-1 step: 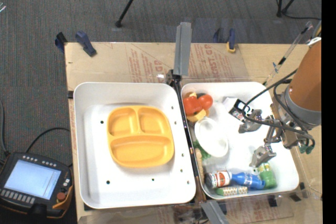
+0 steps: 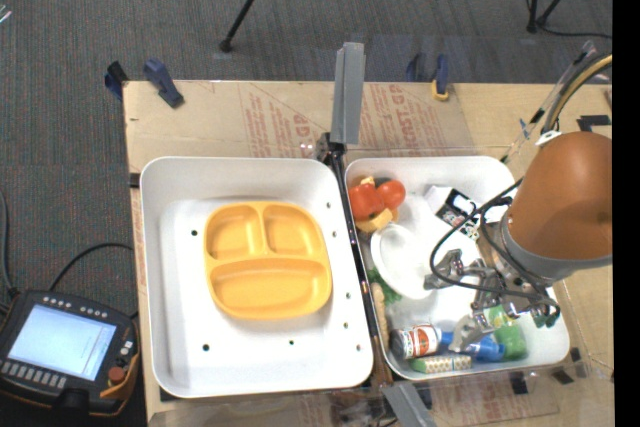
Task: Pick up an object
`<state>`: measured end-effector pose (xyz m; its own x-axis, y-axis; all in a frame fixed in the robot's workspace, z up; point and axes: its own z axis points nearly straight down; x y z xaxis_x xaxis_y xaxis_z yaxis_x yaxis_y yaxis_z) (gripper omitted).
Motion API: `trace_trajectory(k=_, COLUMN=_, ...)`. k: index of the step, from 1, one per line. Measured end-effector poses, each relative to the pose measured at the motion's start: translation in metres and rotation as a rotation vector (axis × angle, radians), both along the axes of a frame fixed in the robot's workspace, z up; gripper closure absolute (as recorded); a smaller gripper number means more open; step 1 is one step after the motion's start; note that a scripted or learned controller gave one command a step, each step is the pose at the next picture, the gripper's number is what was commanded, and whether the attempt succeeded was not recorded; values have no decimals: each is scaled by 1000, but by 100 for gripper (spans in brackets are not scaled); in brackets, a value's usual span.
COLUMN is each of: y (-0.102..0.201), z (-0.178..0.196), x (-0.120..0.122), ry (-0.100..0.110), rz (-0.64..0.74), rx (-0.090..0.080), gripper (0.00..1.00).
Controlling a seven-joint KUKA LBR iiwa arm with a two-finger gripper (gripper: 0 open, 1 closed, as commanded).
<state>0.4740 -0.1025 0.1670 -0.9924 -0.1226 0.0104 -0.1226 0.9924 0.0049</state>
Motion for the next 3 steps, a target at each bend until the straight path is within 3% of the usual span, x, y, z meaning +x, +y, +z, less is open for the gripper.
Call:
trace_trajectory(k=1, y=-14, z=-58, x=45, ry=-7, rz=140, rx=0, gripper=0)
trace_trajectory(k=2, y=-5, z=-77, x=101, ry=-10, rz=217, rx=-9, gripper=0)
trace_trajectory(k=3, y=-78, z=-78, x=47, ry=-15, rz=265, rx=-3, gripper=0)
